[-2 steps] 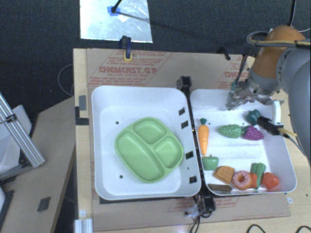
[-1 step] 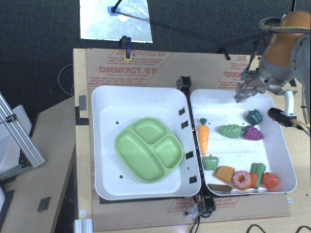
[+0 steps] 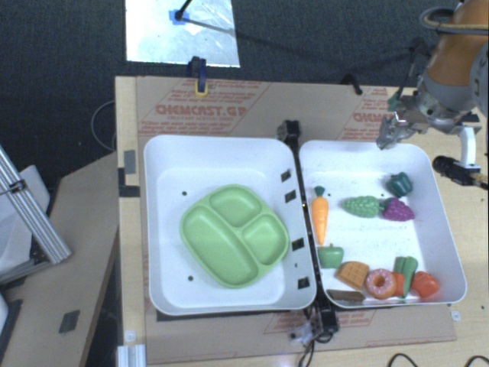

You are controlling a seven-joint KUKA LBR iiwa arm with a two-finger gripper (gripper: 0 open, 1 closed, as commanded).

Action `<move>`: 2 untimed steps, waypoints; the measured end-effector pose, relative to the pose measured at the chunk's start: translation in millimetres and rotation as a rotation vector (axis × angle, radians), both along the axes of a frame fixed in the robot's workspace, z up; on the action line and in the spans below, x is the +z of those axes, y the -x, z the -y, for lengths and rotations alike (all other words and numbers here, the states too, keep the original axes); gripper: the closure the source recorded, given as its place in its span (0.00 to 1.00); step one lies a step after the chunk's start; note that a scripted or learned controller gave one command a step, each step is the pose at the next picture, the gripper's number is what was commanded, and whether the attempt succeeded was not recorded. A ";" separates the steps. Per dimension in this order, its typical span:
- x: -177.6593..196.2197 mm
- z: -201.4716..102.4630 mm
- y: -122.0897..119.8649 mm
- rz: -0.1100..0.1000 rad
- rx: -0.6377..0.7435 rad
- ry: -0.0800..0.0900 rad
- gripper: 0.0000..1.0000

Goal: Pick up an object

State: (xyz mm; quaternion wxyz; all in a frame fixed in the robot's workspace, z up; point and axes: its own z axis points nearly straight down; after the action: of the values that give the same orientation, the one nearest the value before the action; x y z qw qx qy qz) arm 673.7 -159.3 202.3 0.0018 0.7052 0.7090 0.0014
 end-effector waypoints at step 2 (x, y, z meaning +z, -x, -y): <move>27.8 -53.7 25.7 -0.004 0.003 -0.001 1.00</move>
State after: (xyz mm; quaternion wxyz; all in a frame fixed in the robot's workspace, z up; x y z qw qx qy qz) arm 648.1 -105.6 230.1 -0.0002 0.7043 0.7099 0.0003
